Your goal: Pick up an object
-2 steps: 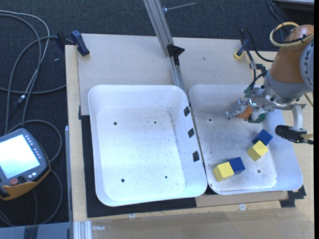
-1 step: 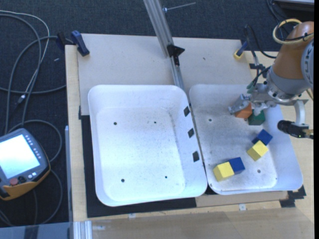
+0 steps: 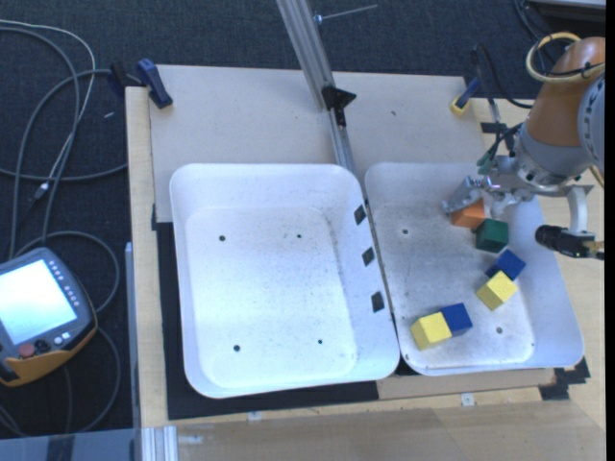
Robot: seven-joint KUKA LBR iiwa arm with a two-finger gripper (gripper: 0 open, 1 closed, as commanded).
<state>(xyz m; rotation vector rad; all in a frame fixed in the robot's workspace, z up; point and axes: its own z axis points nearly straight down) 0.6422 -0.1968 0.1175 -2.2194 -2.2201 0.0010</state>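
Gripper first: our two-finger tool hangs low over the upper part of the right shallow white plastic bin, with the grey arm and its orange band reaching in from the right, and we cannot tell from this slanted view whether it is clenched or released. Tucked right under its metal tip is the small orange wooden block, partly covered, so whether anything is actually pinched is not something we can settle; it may only be touching. Just beside that block, lower and to the right, sits the dark green cube, so close that the two look as if they are in contact. We judge the orange block to be light, rigid and not fragile, with smooth painted faces that could slide if squeezed near an edge; the sound hold is across two opposite flat sides, at mid-height. Its visible part looks slightly longer along a line running from upper left to lower right, though we hedge on that, since much of it is hidden. Further down the same bin lie a blue-and-yellow pair of blocks and another yellow-and-blue pair, well apart from the tool. Beside it lies the left white bin.
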